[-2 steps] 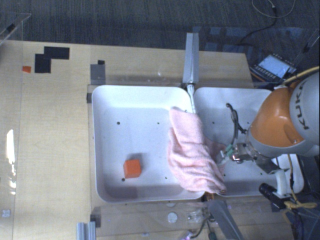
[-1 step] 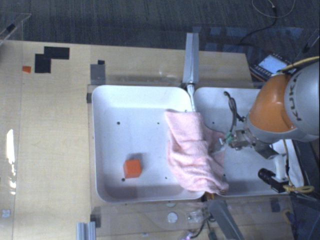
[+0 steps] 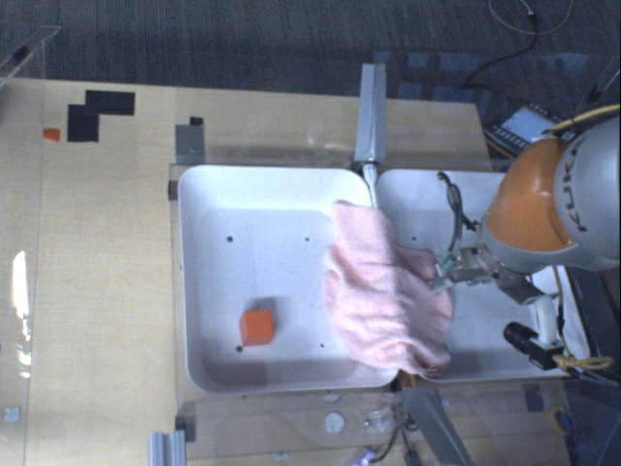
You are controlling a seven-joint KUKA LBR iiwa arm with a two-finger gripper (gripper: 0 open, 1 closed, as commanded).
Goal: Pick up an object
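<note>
A pink towel (image 3: 378,294) lies crumpled over the divider between the two bins, most of it in the left bin (image 3: 209,221) and one edge hanging into the right bin (image 3: 417,207). A small orange block (image 3: 257,327) sits on the left bin's floor near the front. My gripper (image 3: 450,271) is low in the right bin, right against the towel's right edge. The arm's orange band (image 3: 529,212) rises just behind it.
Flat black shapes (image 3: 97,113) and a small orange square (image 3: 50,135) lie on the wooden bench at the far left. A grey metal post (image 3: 371,115) stands behind the bins, in line with the divider. The left bin's floor has open room around the block.
</note>
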